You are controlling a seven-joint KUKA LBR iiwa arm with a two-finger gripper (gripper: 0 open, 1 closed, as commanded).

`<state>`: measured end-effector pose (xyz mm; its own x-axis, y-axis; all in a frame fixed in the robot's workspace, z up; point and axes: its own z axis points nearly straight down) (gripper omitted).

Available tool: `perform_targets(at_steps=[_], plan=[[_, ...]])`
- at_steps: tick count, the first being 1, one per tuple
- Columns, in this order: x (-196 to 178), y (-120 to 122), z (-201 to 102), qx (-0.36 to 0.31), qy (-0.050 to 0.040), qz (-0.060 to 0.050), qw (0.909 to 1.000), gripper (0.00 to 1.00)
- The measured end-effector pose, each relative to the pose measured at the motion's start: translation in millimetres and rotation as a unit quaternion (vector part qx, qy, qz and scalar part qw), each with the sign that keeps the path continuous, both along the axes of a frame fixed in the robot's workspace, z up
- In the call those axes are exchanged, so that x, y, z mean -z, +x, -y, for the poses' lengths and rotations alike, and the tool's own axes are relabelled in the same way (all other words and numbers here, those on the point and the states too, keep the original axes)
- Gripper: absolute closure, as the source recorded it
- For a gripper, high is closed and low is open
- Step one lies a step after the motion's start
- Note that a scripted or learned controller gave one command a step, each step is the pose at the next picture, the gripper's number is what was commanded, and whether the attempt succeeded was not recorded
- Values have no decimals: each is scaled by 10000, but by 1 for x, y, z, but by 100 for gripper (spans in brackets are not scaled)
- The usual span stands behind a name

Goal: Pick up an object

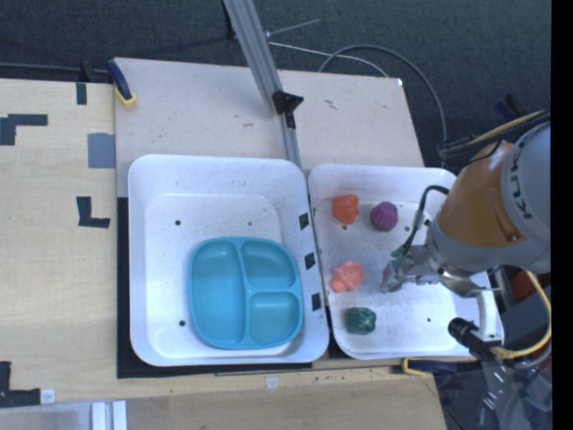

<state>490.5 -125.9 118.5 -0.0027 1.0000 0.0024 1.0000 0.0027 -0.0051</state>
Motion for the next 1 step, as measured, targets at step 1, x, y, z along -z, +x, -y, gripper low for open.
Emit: perform_targets(at_steps=[1], plan=[[-57,3,10,11,-19,44,10000,100]])
